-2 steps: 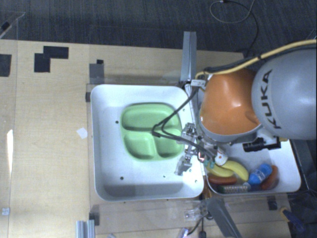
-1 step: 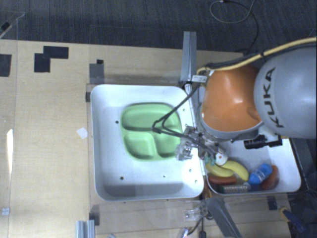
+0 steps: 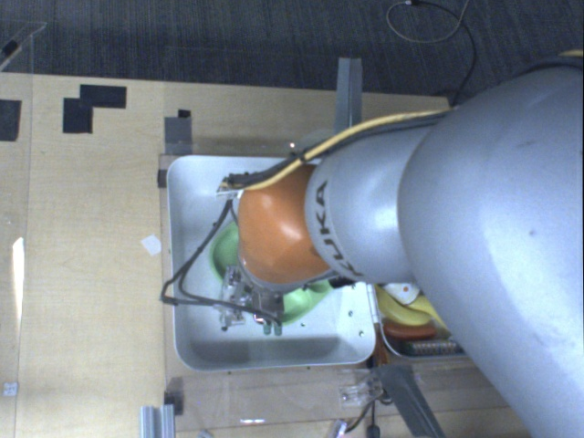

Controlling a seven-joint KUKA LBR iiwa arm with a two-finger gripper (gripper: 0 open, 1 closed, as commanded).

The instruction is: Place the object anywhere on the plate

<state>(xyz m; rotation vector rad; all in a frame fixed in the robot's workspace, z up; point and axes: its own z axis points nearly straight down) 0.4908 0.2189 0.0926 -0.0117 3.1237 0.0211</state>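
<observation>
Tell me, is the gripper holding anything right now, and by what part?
Cannot be told. The gripper hangs low over the green plate in the left bin, but the arm's wrist covers whatever lies beneath it.

— Where's the plate?
— The green plate [image 3: 225,245] lies flat in the left white bin [image 3: 187,245], right under the gripper [image 3: 251,318], green rim showing on either side.
— And the object?
— Can't make it out from here.
</observation>
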